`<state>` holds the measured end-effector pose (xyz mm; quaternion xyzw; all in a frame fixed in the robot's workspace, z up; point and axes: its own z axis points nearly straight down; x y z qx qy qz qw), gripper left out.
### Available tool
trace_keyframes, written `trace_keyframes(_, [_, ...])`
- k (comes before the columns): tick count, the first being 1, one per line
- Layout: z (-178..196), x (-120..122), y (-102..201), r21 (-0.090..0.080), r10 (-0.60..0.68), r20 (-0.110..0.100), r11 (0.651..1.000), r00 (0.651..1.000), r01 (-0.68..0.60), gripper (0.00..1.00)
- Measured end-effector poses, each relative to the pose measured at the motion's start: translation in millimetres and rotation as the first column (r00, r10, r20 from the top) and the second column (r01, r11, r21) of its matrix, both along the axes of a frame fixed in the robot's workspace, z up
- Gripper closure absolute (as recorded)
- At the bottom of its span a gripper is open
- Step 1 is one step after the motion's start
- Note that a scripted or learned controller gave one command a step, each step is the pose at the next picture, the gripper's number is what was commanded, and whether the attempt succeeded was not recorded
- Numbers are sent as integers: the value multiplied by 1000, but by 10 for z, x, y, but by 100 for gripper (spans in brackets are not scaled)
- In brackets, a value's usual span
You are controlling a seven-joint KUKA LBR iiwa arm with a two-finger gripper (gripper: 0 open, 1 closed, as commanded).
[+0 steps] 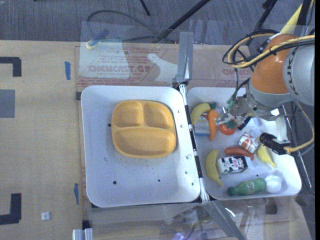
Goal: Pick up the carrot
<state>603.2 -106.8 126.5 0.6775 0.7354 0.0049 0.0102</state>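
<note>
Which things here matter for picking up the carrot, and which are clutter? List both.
For the job:
carrot, right bin
hand, just beside it

Lying about:
yellow divided plate, left bin
three bananas
tomato
green bottle
small can

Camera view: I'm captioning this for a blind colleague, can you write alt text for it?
A grey arm's gripper hovers over the right bin, beside an upright orange carrot near the bin's left wall. Around it lie bananas, a tomato, a small can and a green bottle. The left bin holds a yellow divided plate.
</note>
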Motion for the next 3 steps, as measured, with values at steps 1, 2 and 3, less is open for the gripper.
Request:
trace_keyframes(1, [348,212,145,6,-233,-19,972,972,234,100])
trace_keyframes(2, [-319,-251,127,15,-523,-2,852,852,523,100])
trace_keyframes(3, [583,331,685,5,-612,-23,791,791,612,100])
